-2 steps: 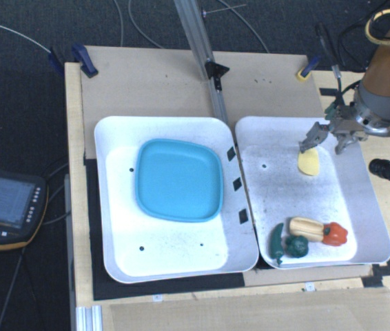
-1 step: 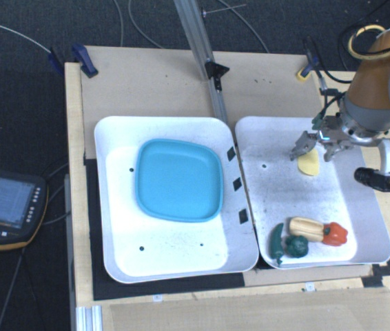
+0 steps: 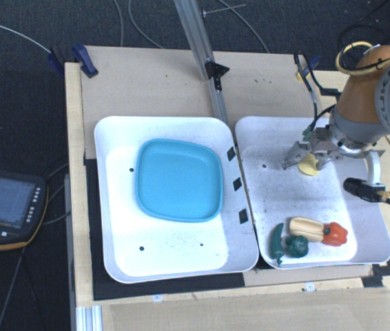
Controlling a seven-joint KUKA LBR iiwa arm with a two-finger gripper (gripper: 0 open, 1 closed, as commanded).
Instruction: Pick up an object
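Going from the left of the frame, we pass the light-blue square plastic plate (image 3: pixel 179 179) lying in the left white bin (image 3: pixel 112 185), then reach the right white bin (image 3: pixel 264 143). In its upper right our hand (image 3: pixel 308 158) hangs, a small pale-yellow rounded object (image 3: pixel 310 167) touching its lower edge; whether the hand is apart or clamped on it we cannot tell. Lower right lie a dark-green pepper-like toy (image 3: pixel 286 243), a tan bread-shaped toy (image 3: pixel 306 227) with its long axis left-right, and a red tomato-like toy (image 3: pixel 335 234), well below the hand.
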